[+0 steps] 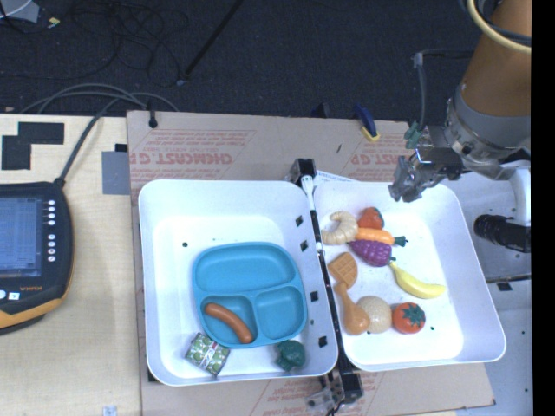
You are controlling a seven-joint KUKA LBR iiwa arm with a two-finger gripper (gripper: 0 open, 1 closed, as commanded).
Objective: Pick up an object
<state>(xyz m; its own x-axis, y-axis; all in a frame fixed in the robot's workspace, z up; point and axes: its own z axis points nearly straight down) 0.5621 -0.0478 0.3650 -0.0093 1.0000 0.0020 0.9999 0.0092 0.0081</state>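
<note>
Gripper (408,186) hangs at the upper right of the frame, over the top edge of the right bin (473,258), dark and small below the grey wrist and orange band of the arm (499,76). Whether it is spread or closed cannot be told at this size, and nothing is seen in it.

Toy food lies in the right bin's left and middle part: a pale croissant (340,227), a red tomato (371,217) just above a carrot (378,236), purple grapes (373,252), a waffle (343,269), a banana (416,283), a drumstick (351,313), a cream-coloured round piece (375,312) and a strawberry (408,317). All sit below and left of the gripper, apart from it.

In the left bin (173,224) a blue divided plate (250,289) holds a sausage (228,321) in its lower left compartment. Beside the plate's lower edge are a small green-patterned can (206,354) and a dark green lump (291,354).

Under the bins, a cardboard sheet (225,150) carries red printing, upside down and too blurred to read with certainty. At the left edge of the frame lies a teach pendant (30,250) with a lit screen.
</note>
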